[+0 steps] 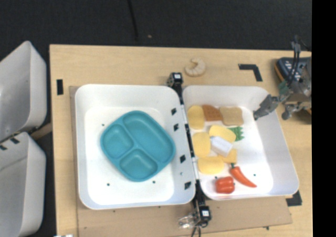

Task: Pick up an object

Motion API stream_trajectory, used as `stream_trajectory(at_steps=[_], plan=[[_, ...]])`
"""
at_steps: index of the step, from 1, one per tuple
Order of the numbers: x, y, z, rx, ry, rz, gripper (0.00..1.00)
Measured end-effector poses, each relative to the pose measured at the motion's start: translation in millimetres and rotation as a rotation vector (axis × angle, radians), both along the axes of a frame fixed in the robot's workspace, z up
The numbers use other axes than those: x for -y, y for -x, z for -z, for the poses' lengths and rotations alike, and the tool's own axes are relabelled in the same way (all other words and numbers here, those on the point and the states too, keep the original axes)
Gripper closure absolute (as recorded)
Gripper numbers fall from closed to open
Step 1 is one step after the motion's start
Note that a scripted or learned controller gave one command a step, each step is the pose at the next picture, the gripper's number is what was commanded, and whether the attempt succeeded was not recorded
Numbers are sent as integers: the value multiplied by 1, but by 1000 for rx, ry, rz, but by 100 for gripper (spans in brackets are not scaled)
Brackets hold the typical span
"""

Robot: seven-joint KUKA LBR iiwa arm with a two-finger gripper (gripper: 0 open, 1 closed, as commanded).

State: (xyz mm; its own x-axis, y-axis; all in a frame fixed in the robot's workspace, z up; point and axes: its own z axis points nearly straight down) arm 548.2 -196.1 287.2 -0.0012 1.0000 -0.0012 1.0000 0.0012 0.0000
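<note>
My end effector [266, 105] hangs over the right bin's [278, 162] upper right rim; I cannot tell its state. Toy food [215, 141] crowds that bin's left side. A teal divided plate [137, 145] lies in the left bin [89, 178]. The desk [121, 62] is pale wood above dark floor [157, 4].

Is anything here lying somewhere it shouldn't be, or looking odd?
One thing: a small pale curled piece lies on the bare bench above the two bins, while the other toy foods are piled together in the right bin. The blue divided plate sits askew in the left bin.
</note>
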Motion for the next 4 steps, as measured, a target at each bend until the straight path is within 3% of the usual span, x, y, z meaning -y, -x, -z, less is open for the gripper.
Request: stream_trajectory(at_steps=[1, 2, 3, 4], plan=[[-7, 63, 123, -13, -6, 4, 0], [-5, 57, 106, 2, 0, 4, 100], [-57, 57, 64, 5, -1, -6, 100], [-100, 56, -17, 10, 0, -7, 100]])
